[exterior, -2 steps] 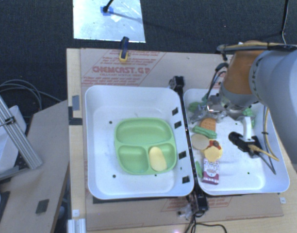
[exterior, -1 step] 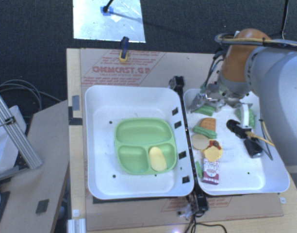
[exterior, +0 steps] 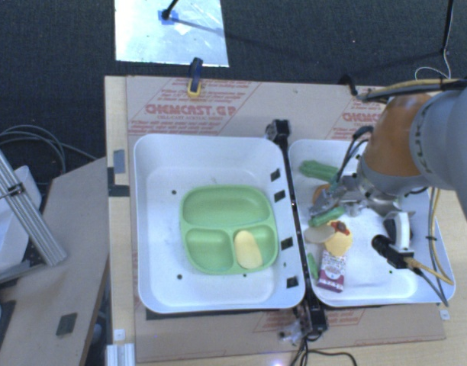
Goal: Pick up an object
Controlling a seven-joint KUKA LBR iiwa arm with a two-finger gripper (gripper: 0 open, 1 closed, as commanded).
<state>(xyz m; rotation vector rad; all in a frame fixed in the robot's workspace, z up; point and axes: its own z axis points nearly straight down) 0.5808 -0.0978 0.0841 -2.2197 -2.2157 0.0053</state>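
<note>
The arm [exterior: 417,139] enters from the right of the camera view and reaches down into the right bin [exterior: 428,284]. The pincer [exterior: 342,199] sits low over the left-centre of that bin, above a cluster of small objects. Whether the pincer is released, clenched or grasping anything cannot be determined from this angle.

Candidate objects for pickup, located relative to the pincer:
- A green elongated piece [exterior: 319,170] lies just beyond the pincer, toward the far wall of the bin.
- A second green piece [exterior: 325,216] lies directly beneath and in front of the pincer tip.
- An orange item [exterior: 320,194] lies just to the left of the pincer, partly hidden.
- A yellow item [exterior: 339,244] lies just in front of the pincer, toward the near wall.
- A red and white packet [exterior: 332,271] lies further toward the near wall, touching the yellow item.

Well to the left of the pincer, the left bin [exterior: 153,280] holds a green divided tray [exterior: 210,212]. A pale yellow object [exterior: 248,249] rests in the tray's near-right compartment.
</note>
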